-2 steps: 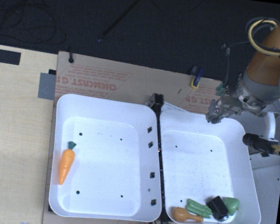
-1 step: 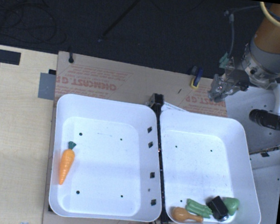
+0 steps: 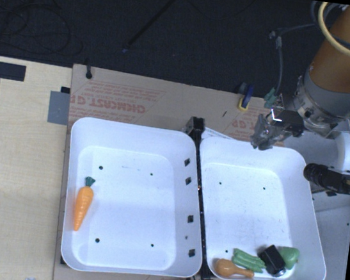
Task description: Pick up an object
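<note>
I see a pale wood tabletop with a sheet of brown cardboard laid over it, printed lettering showing upside down along its far strip. Two shallow white bins sit on the cardboard side by side, touching along a black clipped seam. Behind the tabletop the room is dark, with loose cables trailing across the floor.

In the left bin a toy carrot lies alone near the left wall. Its long axis runs nearly front to back, green top pointing away from me and the orange tip pointing toward the near edge.

The right bin holds a small cluster in its near right corner: a green pea pod, a tan pear-shaped piece just in front of it, a black block leaning on them, and a light green piece tucked behind the block. They touch or overlap one another.

The tool hangs over the far rim of the right bin, well apart from every object. Nothing sits in it, and I cannot tell how its jaws stand. The arm rises from it to the upper right.
</note>
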Robot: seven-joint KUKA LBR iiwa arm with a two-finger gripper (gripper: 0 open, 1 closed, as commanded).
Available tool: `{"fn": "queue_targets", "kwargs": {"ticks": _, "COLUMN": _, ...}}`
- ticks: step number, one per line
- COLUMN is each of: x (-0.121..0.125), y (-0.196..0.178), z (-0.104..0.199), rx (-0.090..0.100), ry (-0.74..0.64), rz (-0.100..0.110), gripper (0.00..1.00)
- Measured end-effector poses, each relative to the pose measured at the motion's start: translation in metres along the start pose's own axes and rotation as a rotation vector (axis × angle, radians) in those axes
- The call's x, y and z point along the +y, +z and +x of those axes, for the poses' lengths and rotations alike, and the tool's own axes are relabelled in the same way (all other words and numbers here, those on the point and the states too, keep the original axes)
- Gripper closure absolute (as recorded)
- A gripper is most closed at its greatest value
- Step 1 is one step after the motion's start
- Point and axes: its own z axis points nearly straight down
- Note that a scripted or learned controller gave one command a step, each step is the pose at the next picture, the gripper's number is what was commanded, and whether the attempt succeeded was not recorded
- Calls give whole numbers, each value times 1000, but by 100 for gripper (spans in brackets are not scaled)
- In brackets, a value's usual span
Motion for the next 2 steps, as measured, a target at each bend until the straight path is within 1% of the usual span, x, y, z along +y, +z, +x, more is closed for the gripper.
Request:
{"fn": "queue_targets", "kwargs": {"ticks": 1, "x": 23, "y": 93, "z": -3, "rx": -3, "ry": 5, "rz": 7, "gripper": 100}}
{"fn": "queue_targets", "kwargs": {"ticks": 2, "x": 40, "y": -161, "z": 56, "rx": -1, "ry": -1, "rz": -20, "gripper": 100}}
